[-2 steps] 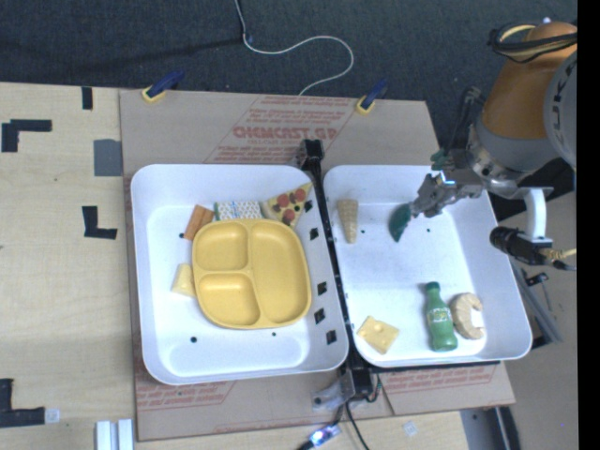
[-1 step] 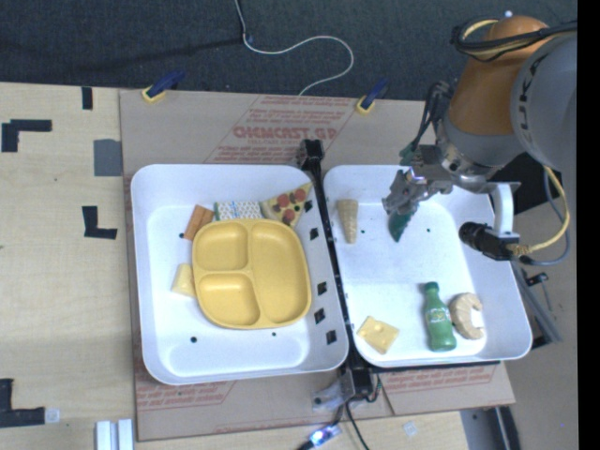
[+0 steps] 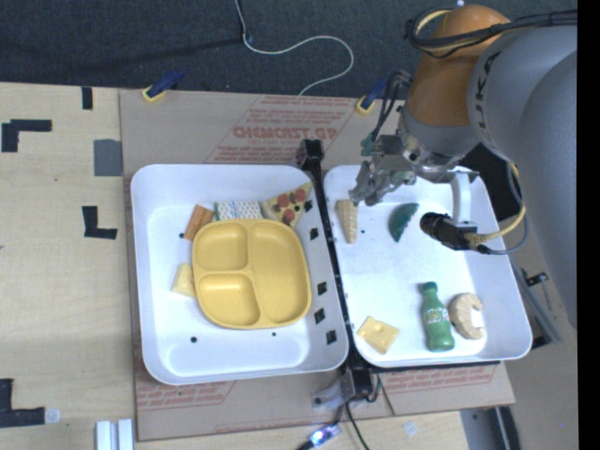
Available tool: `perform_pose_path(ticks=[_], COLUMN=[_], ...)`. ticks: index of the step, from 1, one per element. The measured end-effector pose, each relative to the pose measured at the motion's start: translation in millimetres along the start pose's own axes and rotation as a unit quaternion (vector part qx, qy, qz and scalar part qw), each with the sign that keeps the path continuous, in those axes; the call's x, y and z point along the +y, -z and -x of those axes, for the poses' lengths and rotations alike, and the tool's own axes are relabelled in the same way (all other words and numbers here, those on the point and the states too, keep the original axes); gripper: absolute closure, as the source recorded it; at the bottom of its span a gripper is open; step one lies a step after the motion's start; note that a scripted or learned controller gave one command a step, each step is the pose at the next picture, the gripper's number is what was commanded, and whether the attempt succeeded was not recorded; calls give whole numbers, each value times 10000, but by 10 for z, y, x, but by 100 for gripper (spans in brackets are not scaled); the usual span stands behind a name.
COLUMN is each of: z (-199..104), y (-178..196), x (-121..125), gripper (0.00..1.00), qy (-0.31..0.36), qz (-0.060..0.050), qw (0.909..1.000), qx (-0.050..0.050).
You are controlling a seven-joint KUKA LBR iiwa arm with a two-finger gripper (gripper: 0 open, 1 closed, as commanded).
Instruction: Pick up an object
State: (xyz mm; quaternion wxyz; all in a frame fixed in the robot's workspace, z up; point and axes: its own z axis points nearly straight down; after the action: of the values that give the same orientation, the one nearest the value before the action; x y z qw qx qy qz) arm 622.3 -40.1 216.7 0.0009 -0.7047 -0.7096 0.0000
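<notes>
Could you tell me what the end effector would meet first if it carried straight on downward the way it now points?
Probably the pale cone, lying just below the end effector in the right bin; depth is hard to judge from this slanted view.

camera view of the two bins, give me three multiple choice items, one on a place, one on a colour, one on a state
1. Where does the green bottle lie?
A. left bin
B. right bin
C. on the cardboard

2. What colour is the divided plate?
A. yellow
B. blue
C. red

3. How does the gripper stand to the things in the right bin?
A. lifting the bottle
B. pressing on the cheese wedge
C. above the bin's far left corner, by the cone

Key: 1 B, it lies near the right bin's front edge beside a tan round item. 2 A, it is plainly yellow. 3 C, it hangs just above the pale cone.
</notes>
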Motion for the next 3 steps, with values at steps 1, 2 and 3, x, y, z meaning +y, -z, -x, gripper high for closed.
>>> perform_pose_path(ticks=[1,2,3], z=[-572,-1204,-1255], y=[68,128,153], x=[153,186,88], gripper=[100,100,100], qy=[3,7,-23], qz=[5,3,-6], qw=[10000,10000,10000], qx=[2,5,-8])
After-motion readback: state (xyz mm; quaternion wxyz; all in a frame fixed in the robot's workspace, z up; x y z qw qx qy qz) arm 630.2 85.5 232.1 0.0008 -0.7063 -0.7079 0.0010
